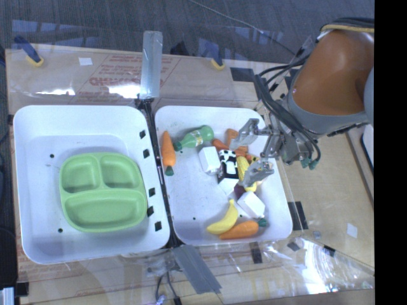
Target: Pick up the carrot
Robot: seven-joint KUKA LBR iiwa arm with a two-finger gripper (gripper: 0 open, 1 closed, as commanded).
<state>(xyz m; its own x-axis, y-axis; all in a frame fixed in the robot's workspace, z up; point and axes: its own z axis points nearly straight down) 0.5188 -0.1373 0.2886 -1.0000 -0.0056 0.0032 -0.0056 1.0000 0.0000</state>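
A green divided plate [102, 191] sits in the left bin [25, 138]. In the right bin [191, 221], a carrot [168, 152] lies by the left wall, beside a green bottle [196, 136]; another carrot [240, 229] lies at the near edge against a banana [224, 220]. The jaws [255, 150] hang spread open, holding nothing, over the clutter at the bin's right, well apart from both carrots.

Hand [255, 150] sits over right bin [191, 202] clutter near its right wall, fingers spread and holding nothing; one carrot [167, 151] along left wall, another carrot [240, 230] beside banana [225, 219]; green tray [102, 191] in left bin [38, 126].
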